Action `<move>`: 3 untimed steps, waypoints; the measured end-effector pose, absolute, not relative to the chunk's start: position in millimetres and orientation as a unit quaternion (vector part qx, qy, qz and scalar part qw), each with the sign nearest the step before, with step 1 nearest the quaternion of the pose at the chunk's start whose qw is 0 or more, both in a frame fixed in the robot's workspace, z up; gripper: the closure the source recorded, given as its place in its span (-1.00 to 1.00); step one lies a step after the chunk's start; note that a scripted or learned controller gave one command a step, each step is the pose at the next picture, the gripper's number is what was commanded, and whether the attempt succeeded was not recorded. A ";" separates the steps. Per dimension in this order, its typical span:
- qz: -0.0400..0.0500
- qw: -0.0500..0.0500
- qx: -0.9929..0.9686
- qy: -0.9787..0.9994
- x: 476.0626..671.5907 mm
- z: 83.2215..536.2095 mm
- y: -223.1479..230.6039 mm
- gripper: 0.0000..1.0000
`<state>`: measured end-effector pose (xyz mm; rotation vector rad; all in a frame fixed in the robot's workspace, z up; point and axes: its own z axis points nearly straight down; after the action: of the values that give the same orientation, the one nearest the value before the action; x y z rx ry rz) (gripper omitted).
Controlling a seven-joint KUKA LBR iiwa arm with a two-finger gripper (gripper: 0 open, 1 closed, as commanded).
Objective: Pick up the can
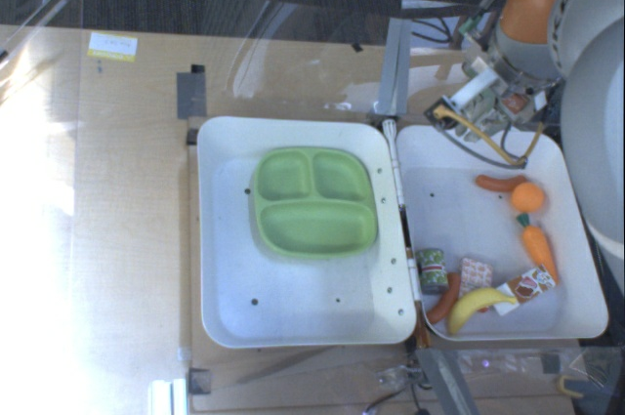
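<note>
So from the one overhead camera: the gripper (pixel 479 101) is hanging up by the far edge of the right bin (pixel 576 320), wires and bits all around it, and honestly I can't tell what state it's in from this angle. Nothing is visibly in it.

The can (pixel 431 269) is well away from the gripper, down toward the near side of the same bin and off to the gripper's left, tucked right against the wall next to the left bin (pixel 220 237). It's a little greenish thing, looks like it's lying tilted rather than standing. A sausage (pixel 444 298) and a banana (pixel 479 306) sit just beside it, a small pinkish packet (pixel 476 270) close by too.

My guess: it's light, stiff, smooth-sided, so kinda slippery. Best bet is pinching across the round body, mid-length. The wall on one side leaves little finger room, so that's the tricky bit.

The green plate (pixel 314 203) in the other bin isn't involved.
</note>
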<state>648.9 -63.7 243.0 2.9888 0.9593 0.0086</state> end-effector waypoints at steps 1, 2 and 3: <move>0.004 0.001 0.955 0.297 619.5 291.7 30.1 1.00; 0.002 0.002 0.926 0.378 661.7 252.4 -77.4 1.00; 0.003 0.003 0.704 0.710 648.2 268.0 -89.9 1.00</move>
<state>648.2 -89.9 268.0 2.2075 2.2260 0.0082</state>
